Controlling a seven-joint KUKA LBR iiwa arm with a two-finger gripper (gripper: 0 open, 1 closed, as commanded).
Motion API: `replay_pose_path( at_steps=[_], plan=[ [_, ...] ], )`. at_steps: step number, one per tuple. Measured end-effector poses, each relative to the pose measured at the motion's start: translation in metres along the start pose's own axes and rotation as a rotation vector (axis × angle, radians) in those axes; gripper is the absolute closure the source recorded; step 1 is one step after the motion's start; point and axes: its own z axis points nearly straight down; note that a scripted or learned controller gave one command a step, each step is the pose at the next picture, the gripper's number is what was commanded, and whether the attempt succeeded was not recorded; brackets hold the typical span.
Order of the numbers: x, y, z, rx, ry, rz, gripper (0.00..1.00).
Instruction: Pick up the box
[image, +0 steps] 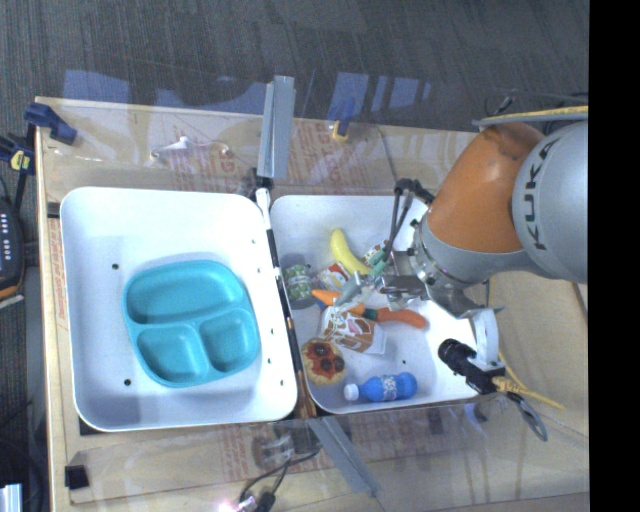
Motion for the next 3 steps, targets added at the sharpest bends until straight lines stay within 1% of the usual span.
replay_pose_path(
  at_steps=[1,2,3],
  plan=[
    [-0.026,0.030,0.089,0.001,-0.001,-0.022,0.00],
    [0.010,0.054,0.134,-0.017,-0.015,-0.132,0.00],
    [0.012,0.019,0.116,-0.013,-0.020,-0.375,0.00]
  ],
)
